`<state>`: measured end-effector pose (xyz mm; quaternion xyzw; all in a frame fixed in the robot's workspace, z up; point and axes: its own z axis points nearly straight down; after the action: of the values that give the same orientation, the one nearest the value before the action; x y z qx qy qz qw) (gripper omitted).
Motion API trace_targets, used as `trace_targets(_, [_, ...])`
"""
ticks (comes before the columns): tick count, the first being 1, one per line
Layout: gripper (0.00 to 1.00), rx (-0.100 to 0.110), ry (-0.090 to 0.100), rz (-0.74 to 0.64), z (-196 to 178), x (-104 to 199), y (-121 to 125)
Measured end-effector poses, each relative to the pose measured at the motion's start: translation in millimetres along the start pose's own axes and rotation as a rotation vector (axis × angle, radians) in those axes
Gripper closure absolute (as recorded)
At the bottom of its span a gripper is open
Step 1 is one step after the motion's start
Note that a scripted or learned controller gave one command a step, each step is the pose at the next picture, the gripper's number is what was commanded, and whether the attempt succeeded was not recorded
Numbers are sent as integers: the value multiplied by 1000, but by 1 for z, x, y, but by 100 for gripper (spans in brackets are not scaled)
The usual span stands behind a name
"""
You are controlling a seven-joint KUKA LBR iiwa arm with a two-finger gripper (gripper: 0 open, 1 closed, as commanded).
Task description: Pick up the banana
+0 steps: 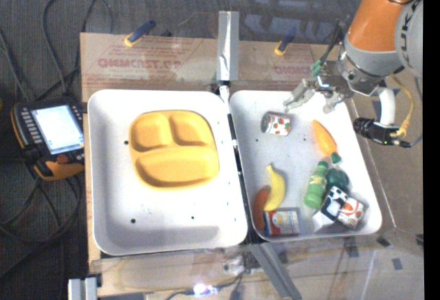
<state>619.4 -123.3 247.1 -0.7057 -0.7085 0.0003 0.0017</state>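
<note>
White plastic forms the two shallow bins seen side by side on the bench: the left bin [103,175] and the right bin [364,175]. A grey arm with an orange band [381,13] is seen reaching in from the right, above the far corner of the right bin. A yellow compartment tray [175,148] is laid flat in the middle of the left bin. The gripper [315,95] is held over the far edge of the right bin with its two fingers spread apart and nothing between them. The banana [275,188] is found in the near half of the right bin, lying roughly lengthwise, well apart from the gripper. A green bottle [316,185] is placed to the right of the banana, with a dark green item just beside it. An orange carrot [324,137] is seen farther back, near the right wall. A small carton [282,221] is set at the near wall, just below the banana, and a red sausage-shaped item [260,202] lies just left of the fruit. A small patterned can [276,124] is lying below the gripper. A black, white and red pack [342,206] is tucked into the near right corner.
</note>
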Motion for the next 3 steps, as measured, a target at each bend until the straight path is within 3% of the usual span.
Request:
trace_targets(1, [0, 3, 1, -15, 122, 20, -81])
trace_targets(2, [0, -9, -1, 81, 158, 25, -84])
trace_targets(3, [100, -12, 1, 80, 149, 26, -82])
